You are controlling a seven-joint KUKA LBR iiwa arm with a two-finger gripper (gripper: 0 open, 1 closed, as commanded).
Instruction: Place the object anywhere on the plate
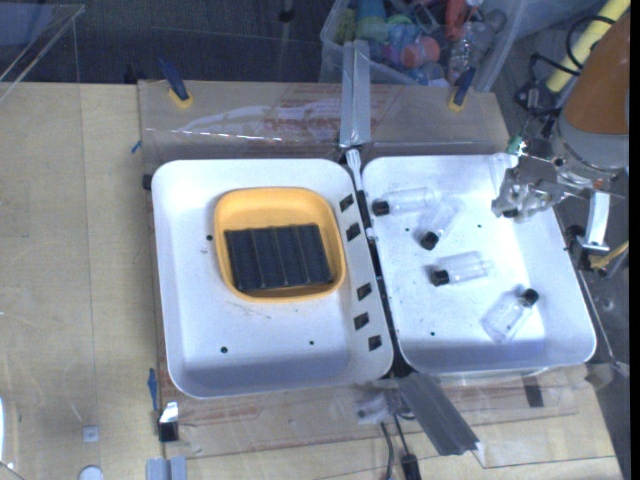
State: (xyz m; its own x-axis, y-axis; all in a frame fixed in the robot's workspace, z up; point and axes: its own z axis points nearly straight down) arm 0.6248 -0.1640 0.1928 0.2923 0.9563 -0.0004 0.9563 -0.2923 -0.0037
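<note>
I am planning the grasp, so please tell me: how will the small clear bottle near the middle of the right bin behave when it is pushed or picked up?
The bottle lies on its side and looks round, so a push would probably roll it. It seems clear plastic, likely light and somewhat slippery on the smooth white right bin.

Plate (228, 214) in the left bin (180, 318); four small bottles (460, 268) scattered in the right bin (560, 338).
</note>
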